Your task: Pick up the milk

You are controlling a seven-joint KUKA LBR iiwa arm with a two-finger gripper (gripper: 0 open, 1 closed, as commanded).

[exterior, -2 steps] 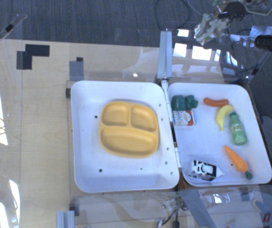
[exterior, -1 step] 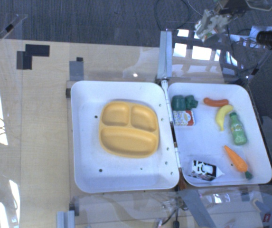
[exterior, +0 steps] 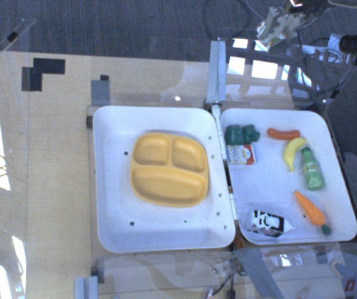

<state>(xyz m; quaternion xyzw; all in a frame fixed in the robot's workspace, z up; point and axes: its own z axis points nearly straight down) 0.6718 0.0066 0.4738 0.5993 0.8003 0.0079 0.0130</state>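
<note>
The milk (exterior: 267, 222) is a small white carton with black cow patches. It lies on its side in the near left corner of the right bin (exterior: 343, 185). My gripper (exterior: 273, 28) hangs high beyond the far edge of the bins, up at the top right of the camera view, well away from the carton. Nothing shows between its tips, and they are too small and blurred to read.
The right bin also holds a green broccoli-like toy (exterior: 240, 134), a red-and-white packet (exterior: 241, 154), a sausage (exterior: 283, 133), a banana (exterior: 292, 152), a green bottle (exterior: 311, 169) and a carrot (exterior: 311, 211). A yellow divided plate (exterior: 169, 168) sits in the left bin (exterior: 109, 185).
</note>
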